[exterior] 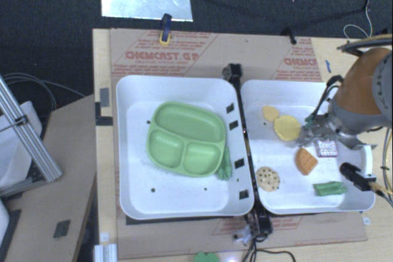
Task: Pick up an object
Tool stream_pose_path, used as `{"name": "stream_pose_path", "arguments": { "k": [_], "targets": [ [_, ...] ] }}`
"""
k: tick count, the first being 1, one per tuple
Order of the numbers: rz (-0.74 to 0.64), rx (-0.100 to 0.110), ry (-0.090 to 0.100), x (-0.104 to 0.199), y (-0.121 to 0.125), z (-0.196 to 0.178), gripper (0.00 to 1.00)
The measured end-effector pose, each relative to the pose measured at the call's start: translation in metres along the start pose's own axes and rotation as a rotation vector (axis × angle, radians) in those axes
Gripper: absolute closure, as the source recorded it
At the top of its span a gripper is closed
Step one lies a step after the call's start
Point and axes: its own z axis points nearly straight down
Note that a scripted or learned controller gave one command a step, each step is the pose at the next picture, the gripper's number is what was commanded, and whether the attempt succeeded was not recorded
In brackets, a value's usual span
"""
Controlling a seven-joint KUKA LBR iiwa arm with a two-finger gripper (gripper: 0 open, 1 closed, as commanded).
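Observation:
The right bin (pixel 258 95) holds a small yellow piece (pixel 271 113), a larger yellow round piece (pixel 287 128), an orange wedge (pixel 306 161), a speckled cookie (pixel 268 178) and a green block (pixel 330 188). My gripper (pixel 312 135) reaches in from the right and hangs low over this bin. It sits just right of the yellow round piece and above the orange wedge. Nothing is visibly held in it. The arm's grey wrist and orange band (pixel 362 92) cover the bin's right side.
The left bin (pixel 132 193) holds a green divided plate (pixel 186 139) with a small green item (pixel 225 164) at its right edge. A black clip strip (pixel 236 126) runs between the bins. A metal frame (pixel 24 138) stands at the far left.

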Motion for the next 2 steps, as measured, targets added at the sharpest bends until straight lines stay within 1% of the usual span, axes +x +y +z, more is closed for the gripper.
{"name": "stream_pose_path", "arguments": {
  "k": [1,2],
  "targets": [
    [0.0,0.001,0.0,0.0,0.0,0.0,0.0],
    [0.003,0.005,0.0,-0.008,-0.032,0.012,0.0]
  ]
}}
